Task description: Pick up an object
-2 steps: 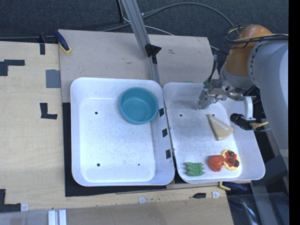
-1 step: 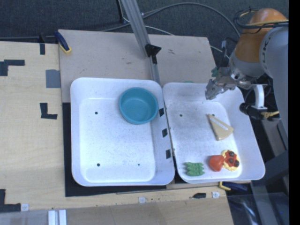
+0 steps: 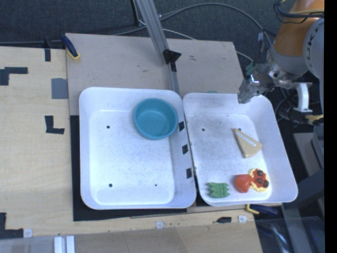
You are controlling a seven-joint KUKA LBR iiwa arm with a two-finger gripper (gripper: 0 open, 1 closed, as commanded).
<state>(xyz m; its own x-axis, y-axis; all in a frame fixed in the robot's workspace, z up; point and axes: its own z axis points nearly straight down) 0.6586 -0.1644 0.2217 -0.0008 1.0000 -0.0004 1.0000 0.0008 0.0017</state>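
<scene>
My gripper (image 3: 246, 94) hangs over the back rim of the right bin (image 3: 221, 136), near its far right corner, with nothing visibly between its tips. In that bin a tan wedge (image 3: 247, 143) lies right of centre. A red piece (image 3: 243, 183) and a yellow piece with red and dark spots (image 3: 259, 179) sit together at the front right. A small green piece (image 3: 218, 190) lies at the front, left of them. A blue bowl (image 3: 155, 118) stands upright at the back of the left bin (image 3: 126, 167).
A slanted metal pole (image 3: 158, 30) runs from the top of the view down to the seam between the bins. Cables loop across the bench behind the right bin. A yellow-and-blue clamp (image 3: 71, 47) sits at the board's far left corner.
</scene>
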